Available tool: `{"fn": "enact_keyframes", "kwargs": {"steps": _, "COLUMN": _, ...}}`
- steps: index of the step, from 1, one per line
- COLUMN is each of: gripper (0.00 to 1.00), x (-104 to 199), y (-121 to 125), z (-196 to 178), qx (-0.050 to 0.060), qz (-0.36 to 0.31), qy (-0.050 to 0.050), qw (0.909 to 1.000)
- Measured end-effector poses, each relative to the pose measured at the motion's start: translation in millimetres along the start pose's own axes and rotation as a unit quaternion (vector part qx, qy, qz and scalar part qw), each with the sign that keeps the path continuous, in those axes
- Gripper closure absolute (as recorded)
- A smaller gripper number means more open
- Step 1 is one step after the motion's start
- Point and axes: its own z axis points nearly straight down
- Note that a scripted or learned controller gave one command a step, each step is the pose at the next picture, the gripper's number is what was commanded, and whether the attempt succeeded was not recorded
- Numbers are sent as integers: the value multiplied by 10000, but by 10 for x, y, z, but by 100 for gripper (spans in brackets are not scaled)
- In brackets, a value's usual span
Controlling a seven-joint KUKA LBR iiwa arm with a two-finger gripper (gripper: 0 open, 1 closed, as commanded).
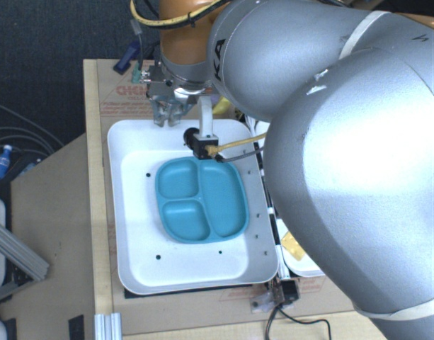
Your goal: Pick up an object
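Fingers [160,116] first: you can see them set slightly apart, a narrow gap, with nothing between them. Your gripper [167,122] hangs over the far rim of the white bin [124,211] on the view's left, pointing down at the bin's far edge and clear of the plate.

Now count what lies before you. One blue divided plate [201,200] is your task's thing. It lies flat near the middle of that bin's floor, open side up. It has three compartments: two smaller ones toward the view's left and one long one toward the right. Its far edge is near the gripper but does not touch it. A few small dark dots mark the bin's floor around the plate.

You have two bins, side by side. The second bin [305,266] is mostly covered by the arm [330,133], so you see a narrow strip of it. One pale yellow piece [291,246] lies in that strip; you cannot tell what it is.

One arm reaches in, grey, with one orange band [192,13] above the wrist.

Your counter [96,190] is a tan board with faded red print near its far edge. Beyond it the floor [40,41] is dark, black cables [22,119] trail across it, and a silver metal bar [18,250] lies at a slant at lower left.
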Motion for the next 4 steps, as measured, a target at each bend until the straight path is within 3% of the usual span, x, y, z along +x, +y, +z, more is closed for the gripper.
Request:
{"fn": "enact_keyframes", "kwargs": {"steps": 1, "gripper": 100, "x": 2, "y": 9, "z": -388, "qx": -35, "qz": -1, "qy": 13, "qw": 10000}}
{"fn": "enact_keyframes", "kwargs": {"steps": 2, "gripper": 100, "x": -2, "y": -5, "z": 443, "qx": 9, "qz": 5, "qy": -1, "qw": 10000}}
{"fn": "enact_keyframes", "kwargs": {"steps": 3, "gripper": 100, "x": 2, "y": 10, "z": -620, "qx": -36, "qz": -3, "qy": 11, "qw": 10000}}
{"fn": "enact_keyframes", "kwargs": {"steps": 4, "gripper": 100, "x": -79, "y": 0, "z": -189, "qx": 2, "qz": 10, "qy": 0, "qw": 10000}}
